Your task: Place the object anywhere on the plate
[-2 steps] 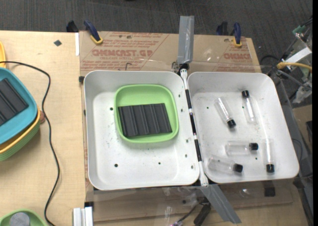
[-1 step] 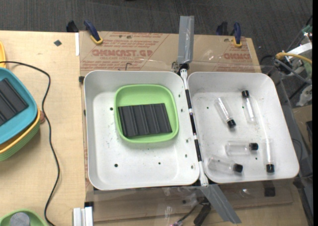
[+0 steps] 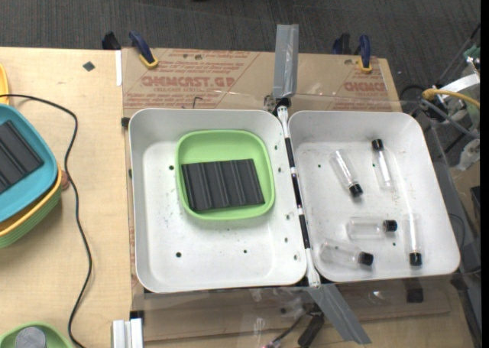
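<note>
I see several clear plastic vials with black caps (image 3: 345, 173) lying flat in the right white bin (image 3: 428, 140), well apart from the green square plate (image 3: 263, 147) in the left bin. No claw is visible, so I cannot tell its state. I'd close across a vial's width; the nearest one runs diagonally, cap toward lower right.

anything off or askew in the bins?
Nothing damaged or spilled. The clear vials lie on their sides at mixed angles in the right bin; the green plate sits squarely in the left bin.
</note>
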Available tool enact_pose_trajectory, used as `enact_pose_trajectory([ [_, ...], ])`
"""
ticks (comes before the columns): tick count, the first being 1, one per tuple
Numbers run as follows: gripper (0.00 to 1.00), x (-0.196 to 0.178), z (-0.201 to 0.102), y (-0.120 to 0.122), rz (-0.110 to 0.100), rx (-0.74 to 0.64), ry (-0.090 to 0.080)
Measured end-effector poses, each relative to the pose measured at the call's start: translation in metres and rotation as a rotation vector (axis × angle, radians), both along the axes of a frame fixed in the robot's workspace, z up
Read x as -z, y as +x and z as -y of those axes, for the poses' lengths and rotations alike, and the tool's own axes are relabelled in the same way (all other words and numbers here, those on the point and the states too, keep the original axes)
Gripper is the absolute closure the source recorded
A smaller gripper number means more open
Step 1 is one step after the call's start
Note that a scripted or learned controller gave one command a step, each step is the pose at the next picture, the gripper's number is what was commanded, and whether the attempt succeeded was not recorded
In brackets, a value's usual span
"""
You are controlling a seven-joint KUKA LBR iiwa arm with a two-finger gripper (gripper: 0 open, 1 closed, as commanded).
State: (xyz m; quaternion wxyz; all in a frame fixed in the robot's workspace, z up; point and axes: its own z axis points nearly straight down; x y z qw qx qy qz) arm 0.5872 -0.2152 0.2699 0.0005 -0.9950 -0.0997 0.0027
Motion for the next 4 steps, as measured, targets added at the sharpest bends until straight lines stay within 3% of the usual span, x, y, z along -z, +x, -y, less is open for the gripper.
enact_pose_trajectory([
  [2,0.0,0.007,-0.037,-0.031,0.0,-0.003,0.0],
  [3,0.0,0.015,0.008,-0.029,0.0,0.003,-0.001],
  [4,0.0,0.014,-0.014,-0.041,0.0,-0.003,0.0],
])
